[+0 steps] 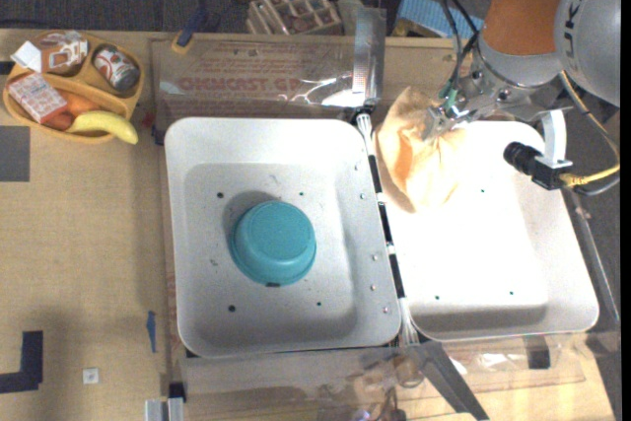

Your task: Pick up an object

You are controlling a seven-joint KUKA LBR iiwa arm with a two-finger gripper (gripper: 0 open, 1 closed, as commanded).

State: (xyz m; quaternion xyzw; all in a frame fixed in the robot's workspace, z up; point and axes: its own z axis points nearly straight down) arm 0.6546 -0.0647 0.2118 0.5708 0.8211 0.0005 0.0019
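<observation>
A pale orange and cream cloth (419, 158) hangs bunched over the back left corner of the right bin (493, 271). It is drawn up into a peak. My gripper (446, 108) sits at that peak, shut on the cloth's top fold. The cloth's lower edge drapes over the bin's left rim. A teal bowl (274, 242) lies upside down in the middle of the left bin (197, 153), well away from the gripper.
A black cylindrical fitting (529, 163) juts from the arm over the right bin's back right. A yellow tray (69, 99) with a banana and food items stands at the bench's far left. A clear plastic sheet (266, 79) lies behind the left bin.
</observation>
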